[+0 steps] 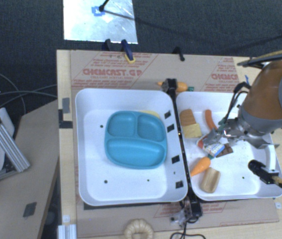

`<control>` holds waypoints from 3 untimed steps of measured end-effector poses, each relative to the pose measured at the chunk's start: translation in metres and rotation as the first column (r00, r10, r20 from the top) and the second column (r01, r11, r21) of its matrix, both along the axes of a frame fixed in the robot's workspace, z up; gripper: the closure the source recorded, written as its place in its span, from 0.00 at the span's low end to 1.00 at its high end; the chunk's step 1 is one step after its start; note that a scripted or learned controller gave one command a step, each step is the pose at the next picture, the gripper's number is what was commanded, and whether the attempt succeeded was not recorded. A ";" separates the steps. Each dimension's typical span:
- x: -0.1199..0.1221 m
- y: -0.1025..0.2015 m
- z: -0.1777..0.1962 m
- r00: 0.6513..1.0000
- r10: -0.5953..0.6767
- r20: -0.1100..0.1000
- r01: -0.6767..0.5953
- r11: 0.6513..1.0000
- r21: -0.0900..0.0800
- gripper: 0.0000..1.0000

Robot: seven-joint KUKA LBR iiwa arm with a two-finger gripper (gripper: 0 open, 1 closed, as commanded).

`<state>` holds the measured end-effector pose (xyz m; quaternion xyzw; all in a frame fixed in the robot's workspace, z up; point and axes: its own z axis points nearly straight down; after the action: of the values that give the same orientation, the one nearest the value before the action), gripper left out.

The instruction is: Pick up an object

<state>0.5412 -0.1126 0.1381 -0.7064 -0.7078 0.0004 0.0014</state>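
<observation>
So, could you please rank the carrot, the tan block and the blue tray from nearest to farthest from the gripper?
From the gripper:
1. Carrot, just below it in the right bin.
2. Tan block, lower, near that bin's front wall.
3. Blue tray, across in the left bin.

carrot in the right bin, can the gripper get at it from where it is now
Probably yes. The carrot lies uncovered on the right bin floor, just below the gripper. The tan block crowds one end, so closing there could catch it too.
</observation>
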 end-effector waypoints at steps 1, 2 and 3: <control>0.002 -0.001 -0.050 1.000 -0.001 0.007 0.001 1.000 -0.004 0.00; 0.004 -0.003 -0.035 1.000 -0.003 0.015 0.003 1.000 -0.008 1.00; 0.003 -0.003 0.008 1.000 0.001 0.006 -0.001 1.000 -0.002 1.00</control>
<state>0.5438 -0.1152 0.1458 -0.7059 -0.7083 -0.0012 -0.0015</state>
